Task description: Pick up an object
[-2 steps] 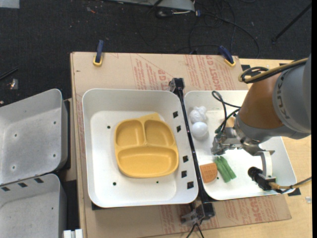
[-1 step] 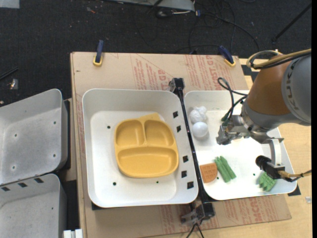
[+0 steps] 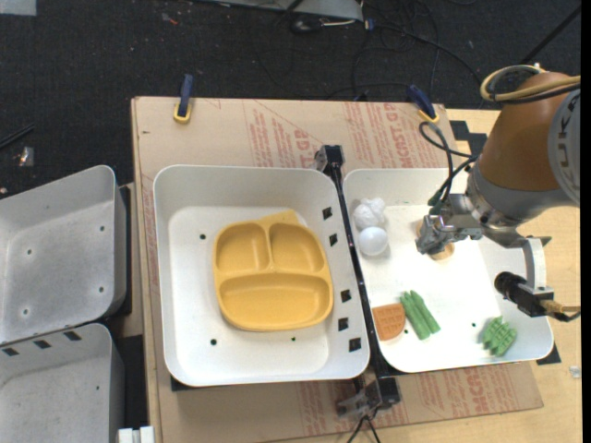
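Camera view, board (image 3: pixel 277 132) print unreadable

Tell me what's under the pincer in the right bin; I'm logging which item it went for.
Beneath the pincer a small tan, rounded object peeks out on the right bin floor. The pincer covers most of it, so its shape and any contact can't be judged.

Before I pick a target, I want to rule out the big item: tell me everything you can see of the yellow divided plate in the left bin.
The yellow divided plastic plate is a rounded-square tray with three compartments: two small ones at the far side and one wide one nearer the camera, parted by raised ridges. It looks smooth, matte and clean, with nothing in it. It lies flat and right side up, turned slightly askew, near the middle of the left white bin's floor, touching nothing else.
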Robot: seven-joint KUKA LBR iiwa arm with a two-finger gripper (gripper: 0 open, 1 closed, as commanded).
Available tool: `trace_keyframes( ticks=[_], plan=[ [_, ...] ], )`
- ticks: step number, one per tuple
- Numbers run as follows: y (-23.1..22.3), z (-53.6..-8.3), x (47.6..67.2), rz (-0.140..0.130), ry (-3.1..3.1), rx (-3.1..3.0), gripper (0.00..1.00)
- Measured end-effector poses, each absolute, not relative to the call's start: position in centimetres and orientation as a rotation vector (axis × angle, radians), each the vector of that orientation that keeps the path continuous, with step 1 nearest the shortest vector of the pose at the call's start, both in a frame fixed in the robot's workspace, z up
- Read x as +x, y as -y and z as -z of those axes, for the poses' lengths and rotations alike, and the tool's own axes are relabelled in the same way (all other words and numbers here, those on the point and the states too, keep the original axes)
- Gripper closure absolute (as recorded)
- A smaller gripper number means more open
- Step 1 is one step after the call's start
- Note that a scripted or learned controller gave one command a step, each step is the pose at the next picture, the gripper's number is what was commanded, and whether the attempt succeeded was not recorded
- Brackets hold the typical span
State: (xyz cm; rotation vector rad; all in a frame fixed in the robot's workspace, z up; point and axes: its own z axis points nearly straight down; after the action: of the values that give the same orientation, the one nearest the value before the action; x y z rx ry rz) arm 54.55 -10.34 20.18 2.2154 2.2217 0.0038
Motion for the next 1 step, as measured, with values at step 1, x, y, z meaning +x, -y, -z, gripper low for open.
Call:
trace_keyframes(
  ticks=[1],
  plan=[
    [5.88, -19.99, 53.57, 0.001, -2.231, 2.216, 1.0]
  ],
)
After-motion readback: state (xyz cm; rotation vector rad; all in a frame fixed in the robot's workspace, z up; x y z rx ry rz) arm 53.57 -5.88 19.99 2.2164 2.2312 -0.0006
